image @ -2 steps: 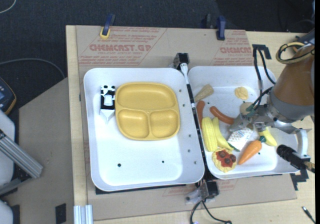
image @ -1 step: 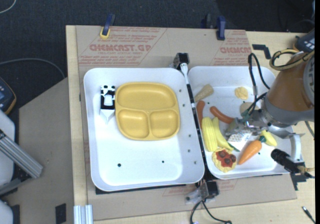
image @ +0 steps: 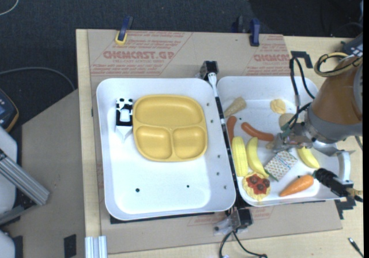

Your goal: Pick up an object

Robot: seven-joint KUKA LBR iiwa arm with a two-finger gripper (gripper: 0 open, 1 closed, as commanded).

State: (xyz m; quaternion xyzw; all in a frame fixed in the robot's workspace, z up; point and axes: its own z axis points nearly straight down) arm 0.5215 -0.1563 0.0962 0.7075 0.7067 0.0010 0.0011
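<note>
Grey jaws (image: 286,142), whose state I cannot tell, hang in the right white bin (image: 259,85) just above the speckled white packet (image: 281,165), which lies slantwise toward the near side.

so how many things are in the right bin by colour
yellow: 3 (corn, banana, banana)
red or orange: 4 (sausage, sausage, carrot, pizza slice)
tan or pale: 3 (bread piece, chip, patterned packet)
total: 10
</note>
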